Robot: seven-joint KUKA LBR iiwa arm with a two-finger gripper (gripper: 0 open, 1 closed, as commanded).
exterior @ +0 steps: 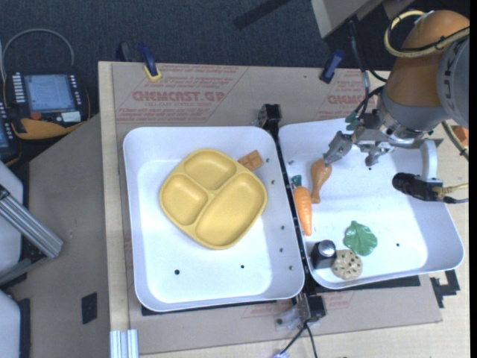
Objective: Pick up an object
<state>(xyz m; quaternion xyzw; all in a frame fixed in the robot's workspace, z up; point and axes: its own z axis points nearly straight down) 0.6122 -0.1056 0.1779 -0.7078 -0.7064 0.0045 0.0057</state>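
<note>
While gripper (pixel 356 142) spread, right bin (pixel 417 233) holds carrot (pixel 302 208), cookie (pixel 346 263); left bin (pixel 149 222), yellow tray (pixel 213 198).

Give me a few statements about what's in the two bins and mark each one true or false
1. The yellow divided plate lies in the left bin. True.
2. The carrot lies on the plate. False: it lies in the right bin, by the wall between the bins.
3. The cookie sits near the right bin's front edge, beside the green leaf. True.
4. The gripper hangs over the left bin. False: it is over the right bin.
5. The drumstick is next to the carrot. True.
</note>
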